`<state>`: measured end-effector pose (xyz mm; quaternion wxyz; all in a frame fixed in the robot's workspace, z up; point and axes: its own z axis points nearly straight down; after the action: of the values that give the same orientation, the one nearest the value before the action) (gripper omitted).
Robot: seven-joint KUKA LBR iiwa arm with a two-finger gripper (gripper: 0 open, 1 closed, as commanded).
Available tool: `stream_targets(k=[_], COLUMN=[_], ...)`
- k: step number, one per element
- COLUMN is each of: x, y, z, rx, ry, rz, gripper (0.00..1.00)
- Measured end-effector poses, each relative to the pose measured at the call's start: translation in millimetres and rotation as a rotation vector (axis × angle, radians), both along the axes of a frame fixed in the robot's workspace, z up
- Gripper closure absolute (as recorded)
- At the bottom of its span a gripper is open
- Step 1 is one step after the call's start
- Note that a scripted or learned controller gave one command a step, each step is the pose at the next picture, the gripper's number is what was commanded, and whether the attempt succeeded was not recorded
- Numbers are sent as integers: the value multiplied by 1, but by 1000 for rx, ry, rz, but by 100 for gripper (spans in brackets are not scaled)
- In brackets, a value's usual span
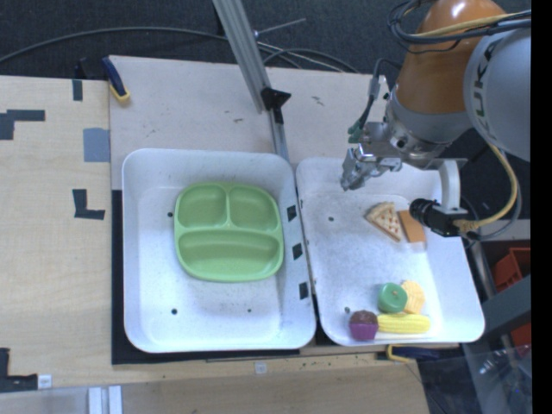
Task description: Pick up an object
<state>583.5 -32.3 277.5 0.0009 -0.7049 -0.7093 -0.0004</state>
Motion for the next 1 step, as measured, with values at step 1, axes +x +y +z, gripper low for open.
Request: stream_targets(k=[1], x=[-18], y=[46], z=[-21], rx=[-1], ry=[4], rz=[-1], gripper=[100])
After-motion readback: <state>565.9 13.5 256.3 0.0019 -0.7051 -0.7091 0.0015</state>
